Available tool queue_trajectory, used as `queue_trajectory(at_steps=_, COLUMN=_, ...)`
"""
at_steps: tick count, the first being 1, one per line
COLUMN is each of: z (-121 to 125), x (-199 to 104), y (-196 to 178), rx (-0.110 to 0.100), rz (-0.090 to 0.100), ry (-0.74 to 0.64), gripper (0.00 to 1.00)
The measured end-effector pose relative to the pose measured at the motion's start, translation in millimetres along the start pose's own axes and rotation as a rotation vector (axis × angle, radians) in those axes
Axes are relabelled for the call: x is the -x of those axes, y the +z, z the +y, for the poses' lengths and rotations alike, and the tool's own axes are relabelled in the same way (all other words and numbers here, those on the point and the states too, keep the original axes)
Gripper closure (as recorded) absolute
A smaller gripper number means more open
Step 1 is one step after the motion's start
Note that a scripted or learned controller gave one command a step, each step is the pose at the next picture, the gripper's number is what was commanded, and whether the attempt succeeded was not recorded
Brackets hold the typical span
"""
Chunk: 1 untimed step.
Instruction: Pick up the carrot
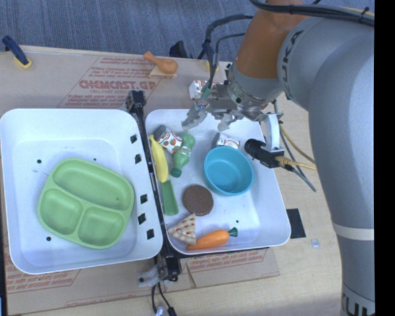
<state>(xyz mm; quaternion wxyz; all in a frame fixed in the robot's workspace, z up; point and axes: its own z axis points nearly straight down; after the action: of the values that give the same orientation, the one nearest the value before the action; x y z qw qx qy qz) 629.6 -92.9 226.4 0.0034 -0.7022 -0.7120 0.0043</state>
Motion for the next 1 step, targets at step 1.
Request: queue_trajectory(at_steps=1, z=-57.7, x=-16.4, y=-57.1, rx=-0.001, rz=-0.002, ry=0.263, gripper=0.0)
